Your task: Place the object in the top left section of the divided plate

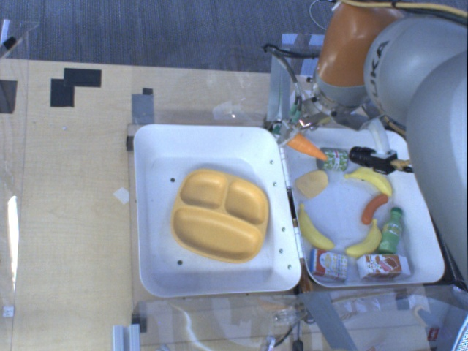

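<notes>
Bulky grey rounded arm casing [428, 86], lettered "KUKA"; 1 glossy orange band [351, 42] is seen above the wrist, with thin black cables looped alongside.

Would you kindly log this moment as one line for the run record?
gripper: over right bin's top-left corner | carrot: at its tip, grasp unclear | plate: in left bin, bare

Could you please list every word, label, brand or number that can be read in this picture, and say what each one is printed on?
"KUKA", partly cut off, reads down the grey arm near its orange band.
The two small cartons in the right bin carry printing too small and blurred to read.
The labels on the small can and the green bottle are also too blurred to read.
</notes>
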{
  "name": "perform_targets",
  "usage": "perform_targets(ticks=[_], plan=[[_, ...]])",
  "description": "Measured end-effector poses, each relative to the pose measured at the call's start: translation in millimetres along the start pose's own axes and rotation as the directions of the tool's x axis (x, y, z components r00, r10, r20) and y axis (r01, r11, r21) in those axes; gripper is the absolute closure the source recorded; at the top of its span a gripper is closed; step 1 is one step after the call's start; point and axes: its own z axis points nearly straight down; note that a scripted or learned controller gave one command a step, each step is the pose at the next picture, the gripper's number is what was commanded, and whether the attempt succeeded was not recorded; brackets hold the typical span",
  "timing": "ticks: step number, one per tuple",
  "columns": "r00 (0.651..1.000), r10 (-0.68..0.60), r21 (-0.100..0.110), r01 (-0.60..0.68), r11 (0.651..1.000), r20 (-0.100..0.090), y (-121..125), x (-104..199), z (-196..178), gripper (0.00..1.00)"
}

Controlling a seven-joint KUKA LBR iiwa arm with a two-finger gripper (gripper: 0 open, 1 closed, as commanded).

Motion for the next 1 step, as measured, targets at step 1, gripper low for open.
perform_targets(ticks=[1], plan=[[0.993, -0.115, 0.002, 0.115, 0.993, -0.003, -20.1, 61.2, -0.1, 1.00]])
